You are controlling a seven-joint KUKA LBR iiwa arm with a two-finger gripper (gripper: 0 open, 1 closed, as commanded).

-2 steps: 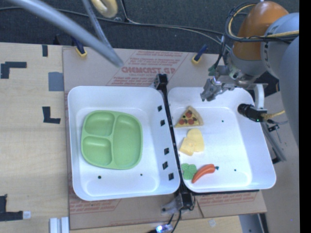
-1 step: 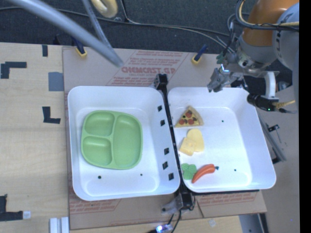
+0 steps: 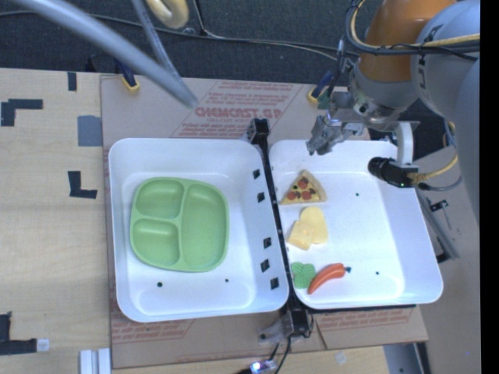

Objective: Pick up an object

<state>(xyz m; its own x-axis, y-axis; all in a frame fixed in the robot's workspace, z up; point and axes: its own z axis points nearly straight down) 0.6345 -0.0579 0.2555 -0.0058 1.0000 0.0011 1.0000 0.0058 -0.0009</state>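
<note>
Carrot [image 3: 327, 276]: a small orange toy carrot with a green leafy end, lying in the right bin [image 3: 398, 244] close to its near wall. In my judgement it is light, stiff plastic and a little slippery. The narrow orange body is the best place to grip, across its short width.

Cheese [image 3: 309, 229]: a pale yellow toy wedge, just beyond the carrot, near the divider between the bins. It looks light and rigid, with flat faces. I think gripping across the two flat sides gives a good hold, because the edges are straight.

Pizza slice [image 3: 302, 188]: a small toy slice with red and dark toppings, just beyond the cheese. It seems thin and flat, so it probably is hard to take from above. The crust edge is the thickest part to hold.

Green plate [image 3: 179, 224]: a divided tray with three compartments, lying in the left bin [image 3: 129, 162]. It is wide and shallow, likely light plastic, and only its rim offers a grip.

Gripper [image 3: 322, 139]: it hangs over the far left corner of the right bin, beyond the pizza slice and apart from it. I see no object held in it. Whether it is open or closed, I cannot tell, as it is small and dark in this view.

Writing: red printed letters on the cardboard sheet [image 3: 234, 104] under the bins, beyond the left bin. It reads something like "CHEMCAST GP", but the print is faint and I am not sure.
</note>
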